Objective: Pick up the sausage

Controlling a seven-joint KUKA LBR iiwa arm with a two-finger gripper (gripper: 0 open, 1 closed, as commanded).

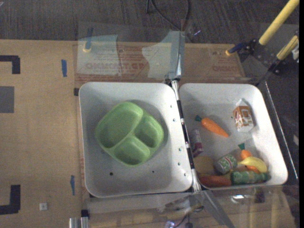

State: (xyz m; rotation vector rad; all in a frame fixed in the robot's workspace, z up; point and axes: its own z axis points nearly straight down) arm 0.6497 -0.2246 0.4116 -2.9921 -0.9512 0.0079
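The big green plastic plate with sections (129, 133) sits in the middle of the left white bin (95, 184). The long red-brown sausage (214, 180) lies flat along the front edge of the right white bin (275, 141), near its front-left corner, its long side running left to right. I cannot tell how the gripper stands or which way it lies from the sausage.

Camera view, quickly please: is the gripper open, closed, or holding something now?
Gripper: cannot be told. The long red-brown toy sausage lies free in the right white bin.

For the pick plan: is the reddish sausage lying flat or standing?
Lying flat: the reddish sausage stretches lengthwise along the near wall of the right white bin.
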